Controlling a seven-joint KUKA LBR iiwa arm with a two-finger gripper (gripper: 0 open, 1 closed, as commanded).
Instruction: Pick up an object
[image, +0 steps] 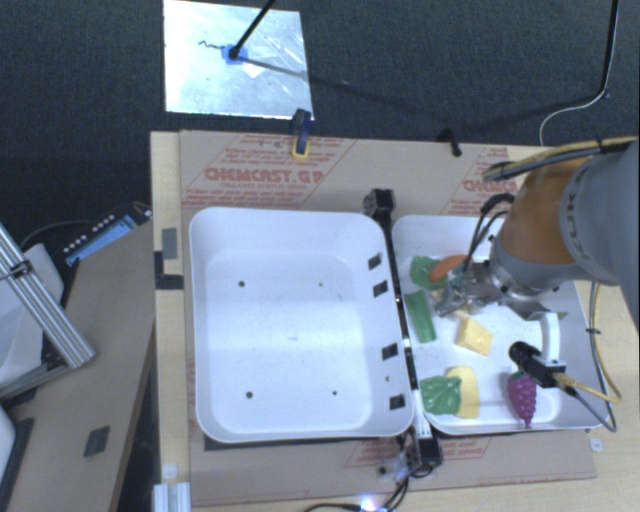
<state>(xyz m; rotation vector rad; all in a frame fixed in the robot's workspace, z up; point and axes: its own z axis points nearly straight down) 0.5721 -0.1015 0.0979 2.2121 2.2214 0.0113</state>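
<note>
The right bin (560, 425) holds several toy foods. A green pepper-like piece (427, 270) with an orange piece (451, 263) lies at the upper left of it. Below that sits a long green piece (421, 318). A yellow wedge (475, 336) rests mid-bin. Near the front are a green and yellow piece (449, 392) and purple grapes (522, 394). My gripper (461, 294) hangs low over the bin's middle, just right of the green pepper piece and above the yellow wedge. Nothing shows between its fingers.
The left bin (205, 300) stands beside the right one, with a black divider rail (400, 330) between them. The bench edge carries a yellow and blue clamp (300, 135). The grey arm (585, 225) crosses the right bin's far right side.
</note>
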